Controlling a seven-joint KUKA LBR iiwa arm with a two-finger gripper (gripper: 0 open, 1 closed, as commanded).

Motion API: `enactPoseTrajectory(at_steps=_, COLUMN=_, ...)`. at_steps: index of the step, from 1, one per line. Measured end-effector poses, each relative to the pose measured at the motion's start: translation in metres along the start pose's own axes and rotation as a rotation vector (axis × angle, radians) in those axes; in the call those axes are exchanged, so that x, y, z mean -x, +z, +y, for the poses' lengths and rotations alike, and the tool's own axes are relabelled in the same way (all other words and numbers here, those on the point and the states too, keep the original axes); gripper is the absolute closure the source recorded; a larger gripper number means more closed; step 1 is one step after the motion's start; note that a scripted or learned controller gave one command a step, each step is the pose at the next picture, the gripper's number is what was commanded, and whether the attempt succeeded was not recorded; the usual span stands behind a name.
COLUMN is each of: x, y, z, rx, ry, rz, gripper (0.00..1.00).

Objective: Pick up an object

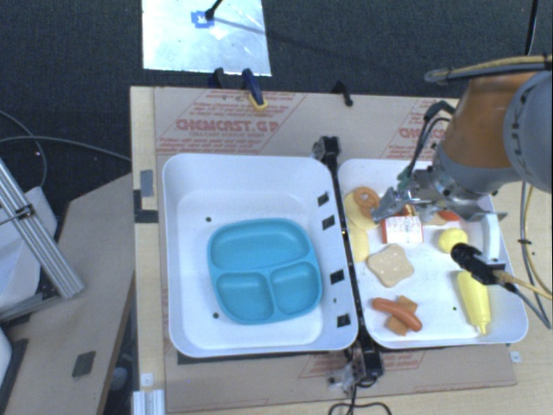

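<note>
The end effector [399, 204] hangs low over the upper part of the right bin [510, 318], and I cannot tell how it is set. Just below it lies a small red and white carton [403, 229], almost touching it. On its left there is a small pretzel [366, 199] on a yellow piece [356, 223]. A toast slice [390, 264] lies below the carton, and two sausages [398, 312] lie lower, well apart from the end effector. The left bin [186, 232] has a blue divided tray [262, 269].
</note>
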State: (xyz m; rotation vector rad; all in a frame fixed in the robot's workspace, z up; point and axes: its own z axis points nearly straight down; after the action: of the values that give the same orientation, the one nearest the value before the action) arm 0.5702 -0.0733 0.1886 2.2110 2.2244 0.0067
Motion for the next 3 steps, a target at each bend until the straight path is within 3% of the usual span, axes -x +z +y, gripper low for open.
enactPoseTrajectory(at_steps=1, x=0.022, y=0.086, z=-0.007, rx=-0.007, ry=0.006, rz=0.001, gripper=0.0)
enactPoseTrajectory(at_steps=2, x=0.071, y=0.053, z=0.031, rx=-0.001, ry=0.006, rz=-0.002, gripper=0.0)
enactPoseTrajectory(at_steps=3, x=0.006, y=-0.052, z=0.095, rx=0.006, ry=-0.004, rz=0.0, gripper=0.0)
